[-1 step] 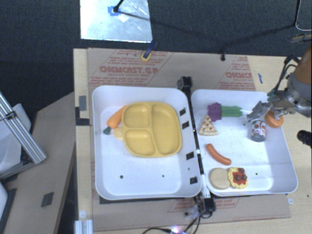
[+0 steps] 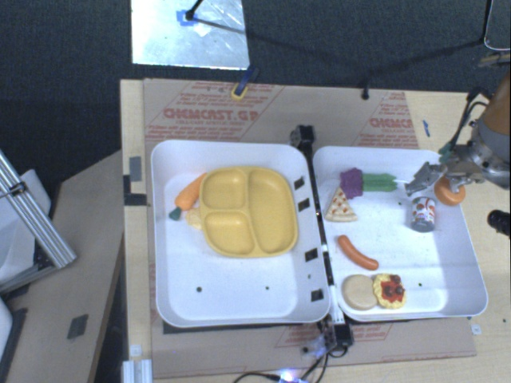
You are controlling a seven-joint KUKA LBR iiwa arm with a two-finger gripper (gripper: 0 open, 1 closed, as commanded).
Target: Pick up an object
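1 spaghetti plate [image 2: 390, 290], 1 sausage [image 2: 358, 252], 1 can [image 2: 422, 213], 1 pizza slice [image 2: 341, 206]

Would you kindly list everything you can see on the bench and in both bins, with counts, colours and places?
bench: 1, brown board with red print, under both bins
left bin: 1, white
right bin: 1, white
tray: 1, yellow, three compartments, left bin
carrot: 1, orange, left bin, at the tray's left edge
purple piece: 1, right bin, upper left
green piece: 1, beside the purple piece
pizza slice: 1, right bin, left side
sausage: 1, red-orange, right bin, middle
bun: 1, cream, right bin, bottom
pasta: 1, yellow and red, right of the bun
can: 1, grey, right bin
orange piece: 1, right bin, upper right
gripper: 1, grey, above the can
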